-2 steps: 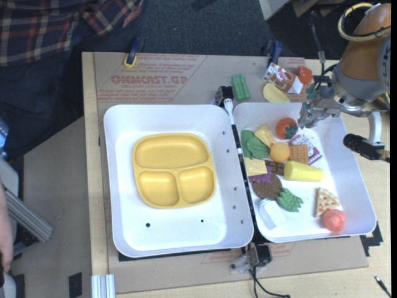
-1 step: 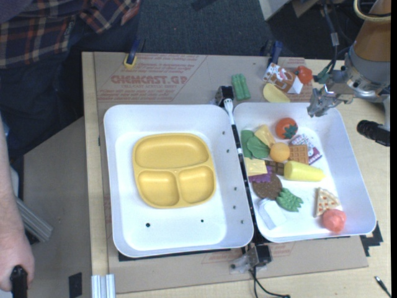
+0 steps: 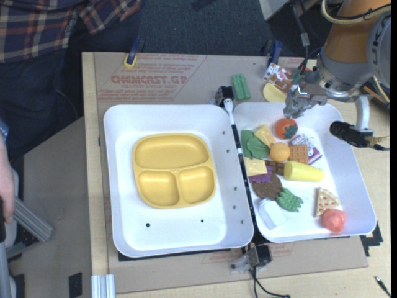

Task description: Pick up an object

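Gripper (image 3: 296, 108): hangs over the far part of the right bin; I cannot tell how it is set, as it shows only as a dark blur.
Arm (image 3: 356, 23): comes in from the upper right, orange band above the wrist.
Tomato (image 3: 286, 128): just below and slightly left of the gripper, near it; whether they touch is unclear.
Orange ball (image 3: 280, 151): nearer the camera than the tomato, amid the pile.
Yellow cylinder (image 3: 303, 171): lies on its side, further toward the front.
Green leaf (image 3: 254, 145): left of the pile, by the bin's inner wall.
Pizza slice (image 3: 325, 200): front right, with a red ball (image 3: 334, 220) just beside it.
Right bin (image 3: 356, 166): holds all the toy food.
Left bin (image 3: 118, 166): holds a yellow tray (image 3: 173, 169) with three compartments.
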